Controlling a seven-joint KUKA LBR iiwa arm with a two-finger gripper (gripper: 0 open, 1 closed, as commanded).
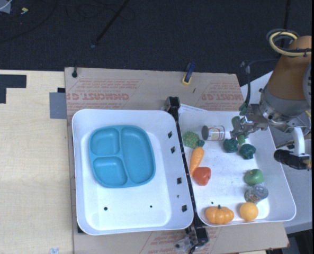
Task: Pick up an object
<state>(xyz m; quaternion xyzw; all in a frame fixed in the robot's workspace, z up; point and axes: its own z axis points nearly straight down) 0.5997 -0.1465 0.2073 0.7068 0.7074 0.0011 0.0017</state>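
Note:
The right bin (284, 208) holds several toy foods. Among them are a green broccoli piece (191, 138), an orange carrot (196, 159), a red pepper (202, 175) and a small jar (216, 133) lying on its side. Two dark teal pieces (230, 145) (247, 151) sit near the bin's far right, with a green apple (254, 177), a grey-purple lump (256, 194), an orange (248, 211) and a small pumpkin (219, 214) nearer the front. My gripper (240, 127) hangs at the bin's back right, just above the left teal piece and right of the jar.
The left bin (88, 205) carries a blue divided plate (122, 156). A black divider (181, 157) runs between the bins. The grey arm with its orange band (289, 83) reaches in from the right. A blue-and-yellow clip (188, 74) lies on the cardboard behind the bins.

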